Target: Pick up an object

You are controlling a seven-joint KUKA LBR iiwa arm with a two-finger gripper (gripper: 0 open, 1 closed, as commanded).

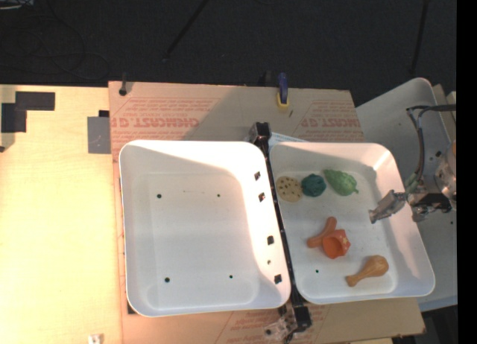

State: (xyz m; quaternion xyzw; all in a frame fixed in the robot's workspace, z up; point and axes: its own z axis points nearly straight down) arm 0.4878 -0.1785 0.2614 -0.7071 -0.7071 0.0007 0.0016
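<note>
The right bin (406,260) holds several toy foods. A tan cookie (289,188), a teal ball (314,185) and a green leafy piece (342,182) lie in a row near its far side. An orange carrot-like piece (332,240) lies in the middle, and a tan drumstick (369,269) lies toward the front right. My gripper (389,207) hangs over the bin's right side, at the end of the arm reaching in from the right. It is to the right of the orange piece and above the drumstick, touching none of the objects.
The left bin (138,223) stands beside the right one, joined by a black clamp strip (270,220). Both rest on a cardboard sheet (186,115) over a pale wooden bench (52,223). A blue clamp (282,91) sits at the back edge.
</note>
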